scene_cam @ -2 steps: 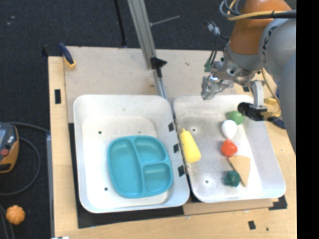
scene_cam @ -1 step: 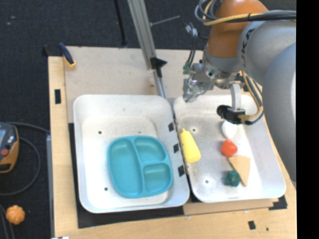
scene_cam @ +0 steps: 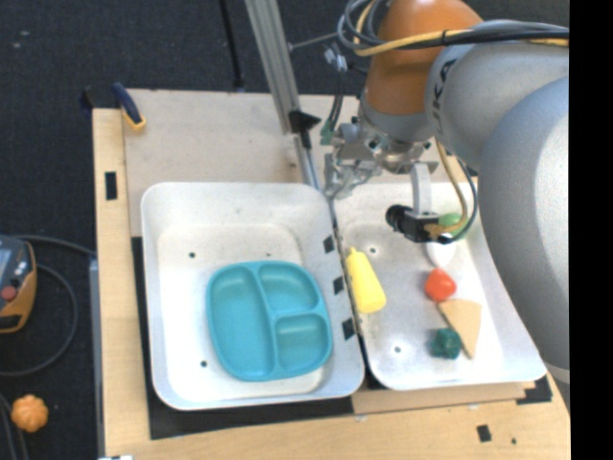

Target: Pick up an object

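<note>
Nearest the camera, a dark green piece (scene_cam: pixel 444 343) is lying at the front of the right bin (scene_cam: pixel 412 305), touching or just beside a tan wedge (scene_cam: pixel 464 322); either is looking like a fair candidate for the pick, since both are sitting loose with room around them; behind them a red ball (scene_cam: pixel 440 285) is resting, with a small white piece (scene_cam: pixel 442 255) just beyond it, too blurred to name; a yellow oblong (scene_cam: pixel 364 281) is lying along this bin's left wall, probably awkward to grasp because the wall is crowding one side; that is making five loose things, one of each, all in this bin; the left bin (scene_cam: pixel 177 286) is holding a single teal plate (scene_cam: pixel 271 319) with three compartments, lying flat, likely meant as a place to set things; the gripper (scene_cam: pixel 333 182) is hanging over the back rim where the two bins are meeting, well apart from every object; whether it is open or closed I cannot tell
</note>
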Motion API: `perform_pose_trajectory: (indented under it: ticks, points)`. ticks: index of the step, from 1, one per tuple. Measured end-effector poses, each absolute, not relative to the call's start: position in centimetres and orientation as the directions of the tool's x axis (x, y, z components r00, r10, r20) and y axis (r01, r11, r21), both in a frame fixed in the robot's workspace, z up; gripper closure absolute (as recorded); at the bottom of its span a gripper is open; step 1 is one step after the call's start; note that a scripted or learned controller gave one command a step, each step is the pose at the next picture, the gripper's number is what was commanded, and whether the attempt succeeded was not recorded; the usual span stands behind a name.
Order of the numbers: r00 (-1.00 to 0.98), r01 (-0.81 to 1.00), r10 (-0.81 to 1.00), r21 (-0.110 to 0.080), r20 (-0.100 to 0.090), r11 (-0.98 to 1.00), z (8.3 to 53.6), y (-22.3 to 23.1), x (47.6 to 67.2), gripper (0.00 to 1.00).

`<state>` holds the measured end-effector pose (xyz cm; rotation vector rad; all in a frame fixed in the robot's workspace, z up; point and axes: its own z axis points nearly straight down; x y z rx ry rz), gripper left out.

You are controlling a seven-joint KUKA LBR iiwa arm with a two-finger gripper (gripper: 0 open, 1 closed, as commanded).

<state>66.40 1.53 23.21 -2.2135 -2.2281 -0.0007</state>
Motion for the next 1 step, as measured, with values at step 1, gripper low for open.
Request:
perform_pose_trajectory:
  ticks: [1]
  points:
    - [-0.007, 1.000, 1.000, 0.001, 0.001, 0.007, 22.58, 6.88, 66.72, 1.00]
